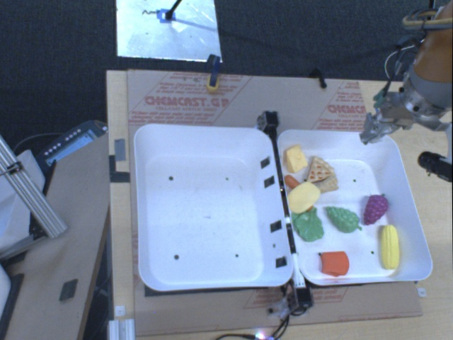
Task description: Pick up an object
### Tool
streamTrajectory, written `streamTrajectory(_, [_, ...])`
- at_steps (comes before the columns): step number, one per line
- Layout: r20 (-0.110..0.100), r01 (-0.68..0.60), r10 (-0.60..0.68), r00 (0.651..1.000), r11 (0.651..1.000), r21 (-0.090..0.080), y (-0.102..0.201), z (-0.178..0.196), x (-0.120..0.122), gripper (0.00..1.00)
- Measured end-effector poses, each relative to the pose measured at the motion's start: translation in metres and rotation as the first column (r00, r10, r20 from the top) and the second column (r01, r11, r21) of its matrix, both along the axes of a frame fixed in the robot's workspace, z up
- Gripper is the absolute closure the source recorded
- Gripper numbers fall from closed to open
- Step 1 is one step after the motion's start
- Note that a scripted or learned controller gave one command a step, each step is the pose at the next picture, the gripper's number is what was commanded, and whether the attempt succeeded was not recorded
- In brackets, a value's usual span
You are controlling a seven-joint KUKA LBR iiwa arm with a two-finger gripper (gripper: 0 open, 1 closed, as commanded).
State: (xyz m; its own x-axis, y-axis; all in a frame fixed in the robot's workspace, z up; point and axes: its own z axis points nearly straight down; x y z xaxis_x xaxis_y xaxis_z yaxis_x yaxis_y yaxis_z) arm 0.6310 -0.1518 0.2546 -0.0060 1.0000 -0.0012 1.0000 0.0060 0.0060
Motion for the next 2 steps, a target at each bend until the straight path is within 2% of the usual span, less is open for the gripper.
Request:
streamTrajectory(1, [-0.014, 0.007, -0.007, 1.000, 1.000, 0.004, 0.009, -0.178, -0.069, 1.00])
streamTrajectory(2, [-0.042, -0.004, 0.004, 0.999, 1.000, 0.004, 0.023, -0.173, 0.034, 1.00])
